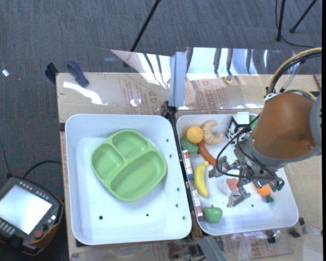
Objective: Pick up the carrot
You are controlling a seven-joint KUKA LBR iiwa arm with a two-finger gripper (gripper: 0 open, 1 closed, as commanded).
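Gripper (240,192) low over the right bin (285,213), in its middle-right part, below the arm's orange band (285,126). Fingers mostly masked by the wrist hardware and cables; open or closed, cannot tell. Nothing visibly between them.

Carrot (263,190): orange with a green tip, lying on the bin floor just right of the gripper, partly hidden by it. Contact between the two not resolvable.

Other contents of right bin: orange ball (194,134) at upper left, croissant (212,131) just beside it, long red-orange piece (207,153) slanting below them, banana (200,180) along the left wall, green apple (212,215) near the front edge.

Left bin (87,222): green divided plate (129,164) at centre, lying flat.

Pendant (22,215) on the floor at lower left, well apart from the bench.
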